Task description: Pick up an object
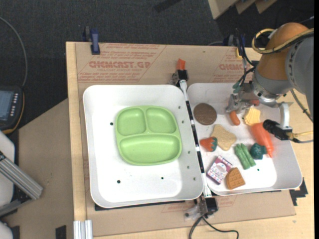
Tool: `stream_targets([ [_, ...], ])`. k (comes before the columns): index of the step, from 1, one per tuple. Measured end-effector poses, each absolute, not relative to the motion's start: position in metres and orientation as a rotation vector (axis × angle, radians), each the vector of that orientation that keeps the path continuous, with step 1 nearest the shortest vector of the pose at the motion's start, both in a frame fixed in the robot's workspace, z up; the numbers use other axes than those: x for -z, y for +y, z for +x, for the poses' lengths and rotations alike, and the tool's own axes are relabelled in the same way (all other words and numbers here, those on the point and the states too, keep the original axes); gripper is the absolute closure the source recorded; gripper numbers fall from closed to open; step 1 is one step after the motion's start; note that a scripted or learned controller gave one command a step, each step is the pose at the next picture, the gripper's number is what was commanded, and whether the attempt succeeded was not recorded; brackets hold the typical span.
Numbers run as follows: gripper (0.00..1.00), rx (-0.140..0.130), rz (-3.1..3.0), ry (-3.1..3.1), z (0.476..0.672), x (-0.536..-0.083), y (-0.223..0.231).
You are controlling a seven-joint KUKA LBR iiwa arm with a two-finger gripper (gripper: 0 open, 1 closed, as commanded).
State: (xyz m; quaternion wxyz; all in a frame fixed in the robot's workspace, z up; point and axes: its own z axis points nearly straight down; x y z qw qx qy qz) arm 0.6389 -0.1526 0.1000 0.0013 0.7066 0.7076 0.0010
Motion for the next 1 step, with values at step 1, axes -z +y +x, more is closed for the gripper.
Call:
stream_targets([
  [1, 1.00, -0.009, 2.211, 2.225, 0.6381, -0.1904, -0.0861],
])
